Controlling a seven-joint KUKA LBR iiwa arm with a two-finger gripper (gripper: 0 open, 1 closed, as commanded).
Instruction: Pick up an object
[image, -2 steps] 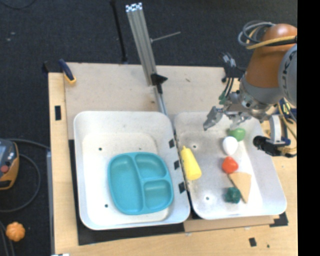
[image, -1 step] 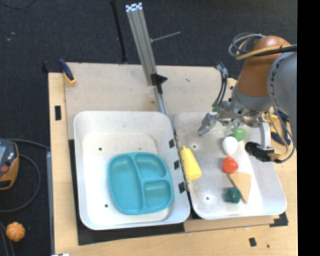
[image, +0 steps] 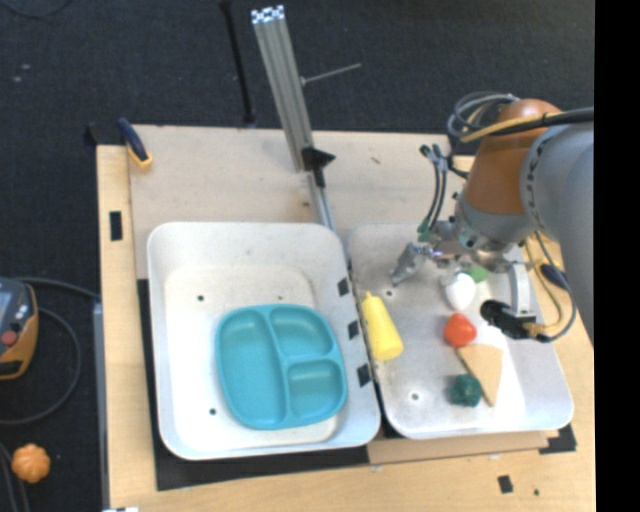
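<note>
The gripper (image: 470, 268) hangs low over the right bin (image: 420, 410), its grip state impossible to tell. A white egg-shaped object (image: 461, 291) lies just beside it at six o'clock, with a red ball (image: 460, 330) farther along that line.

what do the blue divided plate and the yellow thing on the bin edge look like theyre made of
The blue divided plate looks like moulded plastic: one even turquoise colour, rounded compartment ridges, a soft matte sheen. The yellow thing looks like smooth plastic or rubber, probably a toy food piece: uniform yellow, rounded ends, a faint highlight along its top. The picture is too coarse to tell hard from soft.
</note>
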